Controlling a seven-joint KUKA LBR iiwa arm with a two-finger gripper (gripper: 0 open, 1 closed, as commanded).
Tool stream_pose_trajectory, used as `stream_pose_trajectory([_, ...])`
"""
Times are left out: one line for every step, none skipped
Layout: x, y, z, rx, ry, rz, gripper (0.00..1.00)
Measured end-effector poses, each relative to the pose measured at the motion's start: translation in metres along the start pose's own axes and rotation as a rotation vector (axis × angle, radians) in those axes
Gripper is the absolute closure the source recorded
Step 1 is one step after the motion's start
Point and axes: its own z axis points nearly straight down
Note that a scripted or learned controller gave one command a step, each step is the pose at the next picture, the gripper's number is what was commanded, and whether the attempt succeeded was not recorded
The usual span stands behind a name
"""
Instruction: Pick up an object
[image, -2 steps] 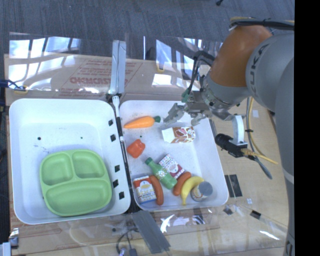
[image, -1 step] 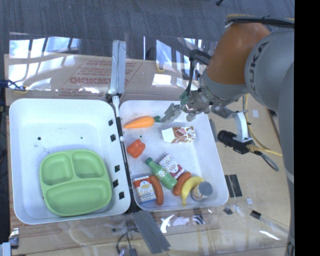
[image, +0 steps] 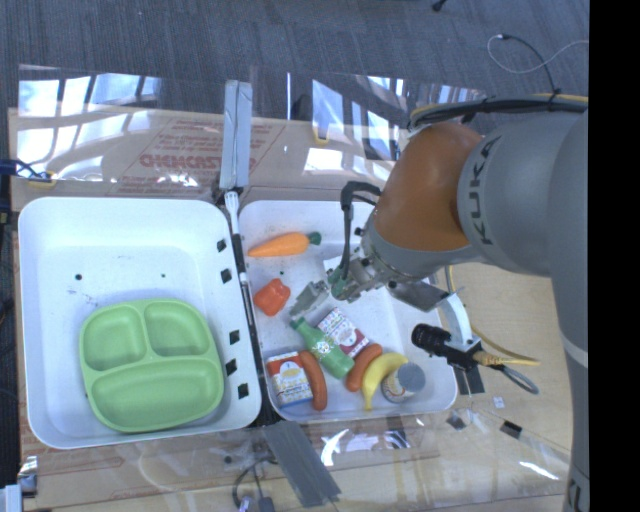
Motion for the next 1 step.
stream_pose_trajectory([-0.0360,-0.0154,0.0936,-0.013,-0.005,0.041,0.00])
